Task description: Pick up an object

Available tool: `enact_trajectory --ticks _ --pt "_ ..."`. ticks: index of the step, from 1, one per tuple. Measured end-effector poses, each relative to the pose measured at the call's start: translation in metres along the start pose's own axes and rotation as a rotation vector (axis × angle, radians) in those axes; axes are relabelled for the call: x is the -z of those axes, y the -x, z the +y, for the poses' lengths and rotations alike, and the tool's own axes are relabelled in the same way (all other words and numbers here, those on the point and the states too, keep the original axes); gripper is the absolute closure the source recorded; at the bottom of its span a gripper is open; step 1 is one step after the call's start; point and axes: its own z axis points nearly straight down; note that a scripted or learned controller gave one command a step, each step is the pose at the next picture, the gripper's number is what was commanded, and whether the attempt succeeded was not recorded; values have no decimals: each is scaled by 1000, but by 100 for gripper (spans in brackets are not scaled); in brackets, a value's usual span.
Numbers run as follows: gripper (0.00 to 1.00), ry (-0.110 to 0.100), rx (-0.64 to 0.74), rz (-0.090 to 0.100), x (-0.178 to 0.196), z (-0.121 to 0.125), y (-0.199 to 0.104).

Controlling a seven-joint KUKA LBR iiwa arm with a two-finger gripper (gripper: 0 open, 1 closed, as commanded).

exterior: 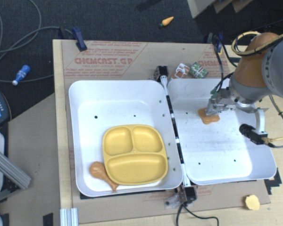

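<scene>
My gripper (pixel 212 111) reaches down into the right bin (pixel 217 159) near its far side. It stands right over a small flat orange-brown piece (pixel 208 118), touching or nearly touching its top. In the left bin (pixel 85 102) lies a yellow divided plate (pixel 133 154). An orange toy drumstick (pixel 102 173) rests by that plate's front left corner.
Small packets (pixel 191 70) lie on the cardboard behind the right bin. A yellow chunk (pixel 252 202) sits off the bench's front right corner area. On the floor lie an orange bit (pixel 167 20) and a blue bottle (pixel 21 74). Cables hang from the arm at right.
</scene>
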Motion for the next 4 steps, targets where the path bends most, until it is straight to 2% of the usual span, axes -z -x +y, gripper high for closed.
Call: enact_trajectory --ticks 1,2,3,4 --pt "100 -17 -4 7 -14 -71 -12" --pt "0 -10 -2 5 -13 -67 -11" --pt "0 -4 -2 0 -13 -12 37" --pt "0 -3 4 3 -13 28 -11"
